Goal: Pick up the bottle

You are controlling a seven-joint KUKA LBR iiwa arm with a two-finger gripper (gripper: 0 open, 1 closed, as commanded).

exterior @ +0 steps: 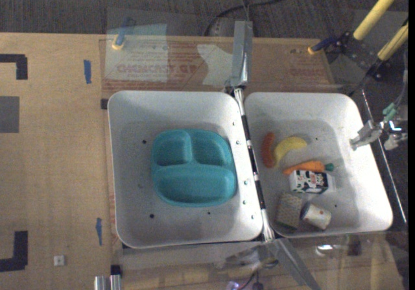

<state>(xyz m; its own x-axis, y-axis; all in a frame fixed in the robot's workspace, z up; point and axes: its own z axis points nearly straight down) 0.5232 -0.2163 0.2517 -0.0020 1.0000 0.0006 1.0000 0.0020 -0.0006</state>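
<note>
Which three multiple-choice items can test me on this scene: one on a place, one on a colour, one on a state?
1. The teal plate lies
A) in the view's left bin
B) in the view's right bin
C) on the bare bench

2. The banana is
A) green
B) blue
C) yellow

3. The carrot
A) stands upright
B) lies on its side
C) rests on the plate

Key: 1 A, the plate sits on the left bin's floor; 2 C, its skin is plain yellow; 3 B, its whole length lies along the bin floor.
</note>
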